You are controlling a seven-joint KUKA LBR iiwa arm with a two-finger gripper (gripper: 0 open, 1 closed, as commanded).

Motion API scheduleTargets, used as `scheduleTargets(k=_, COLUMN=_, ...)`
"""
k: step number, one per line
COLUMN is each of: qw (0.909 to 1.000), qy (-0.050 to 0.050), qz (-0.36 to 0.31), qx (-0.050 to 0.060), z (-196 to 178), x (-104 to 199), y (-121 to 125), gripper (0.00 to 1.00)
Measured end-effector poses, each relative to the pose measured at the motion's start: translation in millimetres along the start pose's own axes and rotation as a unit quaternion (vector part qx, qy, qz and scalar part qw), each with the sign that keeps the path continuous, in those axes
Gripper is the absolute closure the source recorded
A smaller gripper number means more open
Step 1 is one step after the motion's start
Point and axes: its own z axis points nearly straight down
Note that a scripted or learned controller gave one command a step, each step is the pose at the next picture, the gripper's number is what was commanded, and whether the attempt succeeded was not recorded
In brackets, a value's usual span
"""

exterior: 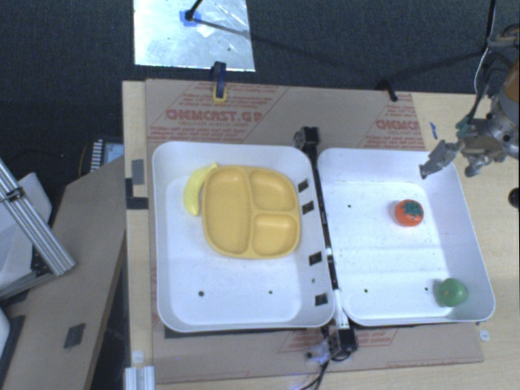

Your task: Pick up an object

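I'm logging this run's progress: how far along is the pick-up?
Nothing looks picked yet. The orange tomato and the green ball both lie on the floor of the right bin; the banana sits beside the yellow divided plate in the left bin. The claw hangs over the right bin's upper right rim with nothing between its fingers. Descending, grasping and lifting remain.

We see an evenly, fairly brightly lit scene, the 2 white bins (244,315) close to overexposed, with little surface detail. Shadows are soft and short, lying just beside the green ball (450,292) and the tomato (409,212). The silver sheet (193,21) at the top shows patchy glare. The dark carpet (65,55) stays dim. The picture is mildly soft and grainy throughout, and the gripper (463,154) looks slightly blurred.
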Motion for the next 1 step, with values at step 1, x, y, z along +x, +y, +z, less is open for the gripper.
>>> scheduleTargets(k=1, qw=1.0, qy=-0.001, qz=-0.002, qx=-0.006, z=-7.4, x=0.8, y=2.0, gripper=0.0)
